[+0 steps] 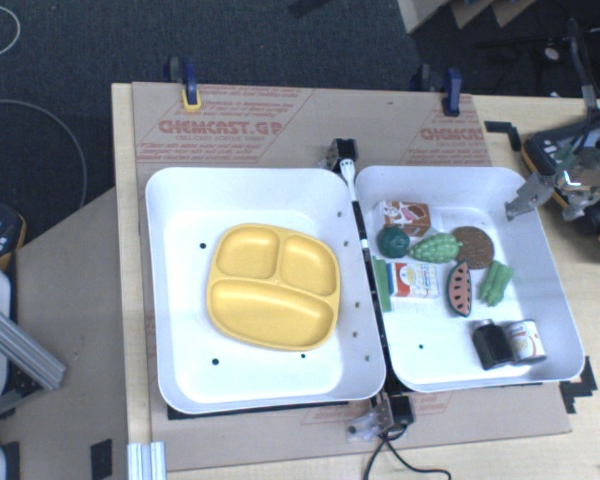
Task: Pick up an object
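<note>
The hand (525,196) hung at the right bin's (555,298) far rim; whether its fingers were apart I could not tell. The toys (435,258) lay crowded mid-bin. Packed so tightly, a grasp might catch two or slip.

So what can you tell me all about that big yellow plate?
The yellow plate is a smooth, plastic-looking tray with rounded corners and three sections: two small ones at the far side, one long one nearer the camera. All three look bare. It lies flat, turned slightly askew, in the middle of the left white bin, with nothing touching it besides the bin floor.
</note>
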`<action>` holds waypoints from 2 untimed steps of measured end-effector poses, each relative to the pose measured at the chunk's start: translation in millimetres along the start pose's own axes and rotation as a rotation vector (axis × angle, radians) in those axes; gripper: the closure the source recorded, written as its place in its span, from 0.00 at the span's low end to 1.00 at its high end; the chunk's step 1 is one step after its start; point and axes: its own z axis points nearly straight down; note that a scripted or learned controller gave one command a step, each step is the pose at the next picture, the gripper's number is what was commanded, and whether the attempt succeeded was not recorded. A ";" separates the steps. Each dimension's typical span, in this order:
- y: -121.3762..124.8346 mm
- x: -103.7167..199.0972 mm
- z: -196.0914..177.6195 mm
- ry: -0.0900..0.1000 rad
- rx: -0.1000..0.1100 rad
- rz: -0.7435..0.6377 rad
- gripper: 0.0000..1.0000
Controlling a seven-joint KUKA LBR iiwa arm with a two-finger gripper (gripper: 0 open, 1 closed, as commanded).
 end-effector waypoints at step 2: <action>-95.0 135.3 80.1 0.007 0.017 -0.007 0.00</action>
